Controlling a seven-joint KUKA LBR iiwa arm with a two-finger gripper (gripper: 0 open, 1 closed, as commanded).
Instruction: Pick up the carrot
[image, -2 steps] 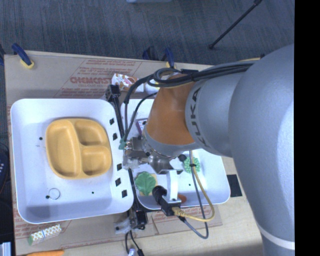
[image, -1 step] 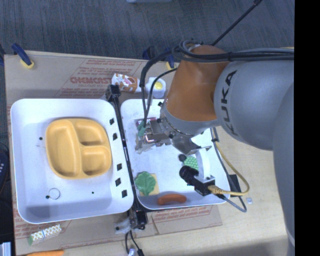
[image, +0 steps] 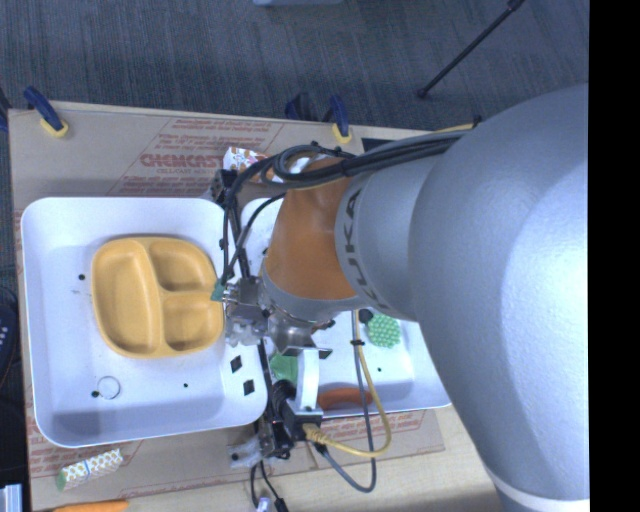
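Cardboard (image: 150, 160) printed with red lettering covers the bench, held by a blue clamp (image: 45, 110) at its upper left corner. On it sits the left bin (image: 60, 400), with a yellow divided plate (image: 155, 295) lying flat toward the bin's right wall.

Over the seam between the two bins, the grey arm with its orange band comes down, and the gripper (image: 283, 352) hangs just above the right bin's left wall. Whether it is apart or together I cannot tell, because the wrist and cables cover it. Nothing is seen held in it.

The carrot (image: 345, 397) lies in the right bin (image: 405, 380) along its lower edge, its long axis running left to right. Its left end is hidden, so its tip cannot be told. It sits just beside the gripper, below and to its right. A green dotted object (image: 383, 330) lies near the carrot, further up the bin.
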